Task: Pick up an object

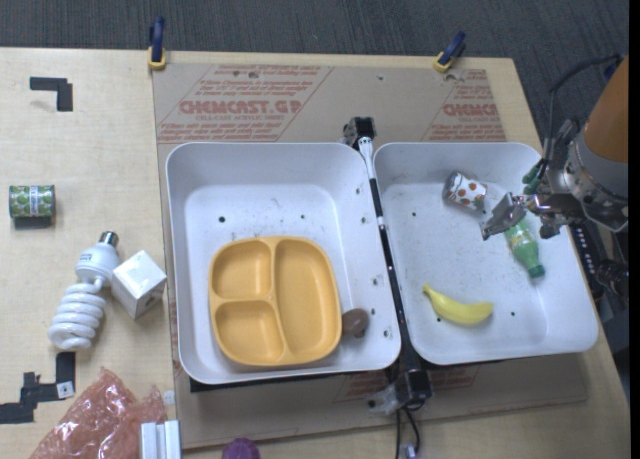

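Observation:
In the right bin (560, 332), a small green bottle (525, 251) lies near the right wall. My gripper (522, 214) hangs just above the bottle's upper end, open, with one grey finger (497, 220) to the bottle's left and the other to its right. A white cup with red dots (465, 189) lies on its side to the left of the gripper. Near the bin's front lies a yellow banana (459, 308). The left bin (190, 247) holds a yellow divided plate (275, 299) and a small brown object (355, 322).
The arm's orange band (612, 122) comes in at the right edge. Outside the bins on the left lie a spiral light bulb (82, 292), a white cube (139, 283), a green can (31, 203) and a pink mesh bag (95, 422).

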Robot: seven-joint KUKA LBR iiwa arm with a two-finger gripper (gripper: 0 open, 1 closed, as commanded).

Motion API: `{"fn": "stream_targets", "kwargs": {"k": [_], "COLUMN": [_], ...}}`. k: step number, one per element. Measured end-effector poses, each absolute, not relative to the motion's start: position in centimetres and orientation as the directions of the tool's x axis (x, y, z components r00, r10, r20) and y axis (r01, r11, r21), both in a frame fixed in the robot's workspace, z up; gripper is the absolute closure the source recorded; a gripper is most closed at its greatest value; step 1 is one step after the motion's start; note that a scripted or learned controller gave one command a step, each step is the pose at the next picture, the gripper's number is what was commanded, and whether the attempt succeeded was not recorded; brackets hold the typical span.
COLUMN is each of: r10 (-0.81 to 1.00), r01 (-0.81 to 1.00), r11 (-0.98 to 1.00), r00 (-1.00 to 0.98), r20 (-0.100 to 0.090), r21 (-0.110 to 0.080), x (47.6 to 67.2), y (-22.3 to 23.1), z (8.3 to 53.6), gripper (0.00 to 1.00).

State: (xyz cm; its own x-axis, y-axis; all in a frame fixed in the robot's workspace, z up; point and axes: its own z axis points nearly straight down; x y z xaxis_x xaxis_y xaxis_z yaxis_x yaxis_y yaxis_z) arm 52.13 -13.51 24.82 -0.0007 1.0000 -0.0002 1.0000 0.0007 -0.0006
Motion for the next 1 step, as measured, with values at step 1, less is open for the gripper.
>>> {"fn": "stream_targets", "kwargs": {"k": [1], "r10": [1.000], "r01": [1.000], "r11": [-0.002], "r00": [0.002], "r20": [0.000], "r21": [0.000], "x": [54.06], "y": [-12.44], "z": [9.23], "gripper": [0.00]}}
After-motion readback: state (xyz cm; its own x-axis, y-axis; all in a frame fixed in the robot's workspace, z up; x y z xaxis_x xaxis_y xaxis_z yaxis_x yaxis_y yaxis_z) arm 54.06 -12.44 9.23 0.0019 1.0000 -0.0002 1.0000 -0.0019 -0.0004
